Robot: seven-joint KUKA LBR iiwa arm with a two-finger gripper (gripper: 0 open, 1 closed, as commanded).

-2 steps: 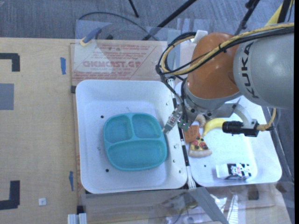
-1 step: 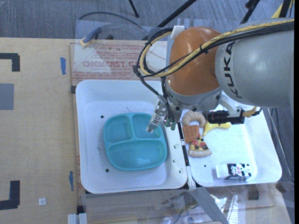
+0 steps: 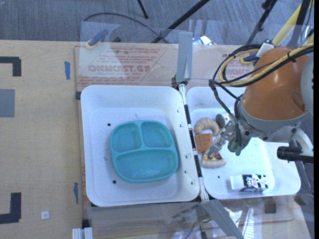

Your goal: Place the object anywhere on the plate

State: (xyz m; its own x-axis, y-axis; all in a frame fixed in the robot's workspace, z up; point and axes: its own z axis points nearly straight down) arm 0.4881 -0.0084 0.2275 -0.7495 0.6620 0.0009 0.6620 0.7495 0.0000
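Left bin holds a teal sectioned plate. Right bin holds toy food items and a small white carton. Gripper hangs over the food; state of its fingers cannot be told.

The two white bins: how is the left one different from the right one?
The left white plastic bin holds one teal divided plate; the right white plastic bin holds several small toys, such as a tan ring-shaped piece and a small white box. The grey and orange robot arm hangs over the right bin, not the left. Both are shallow and white.
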